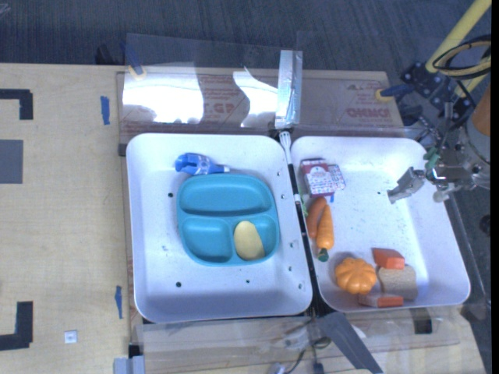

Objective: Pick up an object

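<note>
Two white bins (148, 209) side by side on a wood bench (54, 209); clear sheet (203, 92) behind; blue tape (104, 109) on bench.

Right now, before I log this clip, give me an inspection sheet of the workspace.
Surface: two white bins, left bin, right bin, on a wooden bench.
Job's things: carrot, orange pumpkin, red-and-white packet, tan block in right bin.
Clutter: blue divided tray holding a yellow lemon-like piece; blue item behind it.
Grippers: gripper above right bin's far right, holding nothing.
Cables: yellow and black cables top right.
Surroundings: dark floor.
</note>
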Controlling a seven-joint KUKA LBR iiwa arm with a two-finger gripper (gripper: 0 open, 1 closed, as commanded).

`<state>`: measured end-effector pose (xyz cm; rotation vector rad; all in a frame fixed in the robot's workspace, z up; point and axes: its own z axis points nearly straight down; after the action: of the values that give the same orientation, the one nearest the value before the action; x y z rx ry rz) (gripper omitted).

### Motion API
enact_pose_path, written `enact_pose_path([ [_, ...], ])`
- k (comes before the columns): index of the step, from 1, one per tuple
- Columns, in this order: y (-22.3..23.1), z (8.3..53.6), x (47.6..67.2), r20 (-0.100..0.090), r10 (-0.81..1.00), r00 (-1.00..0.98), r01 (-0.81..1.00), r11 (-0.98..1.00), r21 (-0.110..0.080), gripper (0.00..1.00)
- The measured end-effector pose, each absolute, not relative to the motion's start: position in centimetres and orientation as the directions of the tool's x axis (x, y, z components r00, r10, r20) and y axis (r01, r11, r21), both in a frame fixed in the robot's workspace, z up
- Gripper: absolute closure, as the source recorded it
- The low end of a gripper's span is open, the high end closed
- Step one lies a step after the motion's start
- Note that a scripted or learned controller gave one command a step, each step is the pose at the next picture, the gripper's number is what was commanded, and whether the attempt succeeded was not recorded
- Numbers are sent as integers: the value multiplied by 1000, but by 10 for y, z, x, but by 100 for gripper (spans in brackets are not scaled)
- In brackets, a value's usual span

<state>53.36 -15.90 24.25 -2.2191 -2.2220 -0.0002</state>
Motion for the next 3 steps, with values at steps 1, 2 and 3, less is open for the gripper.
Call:
enact_pose_path([
  [1,-176,238,499,0,1000,10,1000,-10,-1,0],
  [2,-124,154,478,2,996,-85,996,85,-5,0],
  [3,-97,88,486,-3,971,-237,971,237,7,0],
])
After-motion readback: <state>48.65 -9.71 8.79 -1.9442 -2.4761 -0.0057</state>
